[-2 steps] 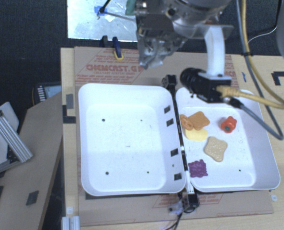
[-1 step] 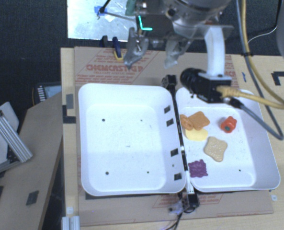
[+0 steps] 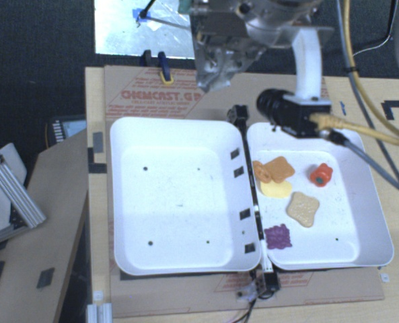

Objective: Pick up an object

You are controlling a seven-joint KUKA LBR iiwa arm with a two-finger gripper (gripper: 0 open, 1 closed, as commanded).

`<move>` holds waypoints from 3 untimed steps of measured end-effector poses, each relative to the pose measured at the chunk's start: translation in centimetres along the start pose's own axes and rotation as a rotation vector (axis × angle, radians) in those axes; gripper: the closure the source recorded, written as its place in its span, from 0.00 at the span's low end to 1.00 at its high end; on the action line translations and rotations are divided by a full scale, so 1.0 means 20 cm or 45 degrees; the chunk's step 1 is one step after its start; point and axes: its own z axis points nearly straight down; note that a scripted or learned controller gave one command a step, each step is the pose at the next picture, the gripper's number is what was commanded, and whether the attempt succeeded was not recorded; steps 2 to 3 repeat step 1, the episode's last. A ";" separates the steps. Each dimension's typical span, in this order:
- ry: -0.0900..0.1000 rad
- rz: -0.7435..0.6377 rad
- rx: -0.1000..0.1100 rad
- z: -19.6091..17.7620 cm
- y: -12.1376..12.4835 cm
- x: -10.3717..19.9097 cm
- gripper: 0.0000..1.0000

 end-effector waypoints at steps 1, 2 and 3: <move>-0.019 0.042 0.032 1.48 0.16 -0.03 1.00; -0.019 0.042 0.032 1.48 0.16 -0.03 1.00; -0.019 0.042 0.032 1.48 0.16 -0.03 1.00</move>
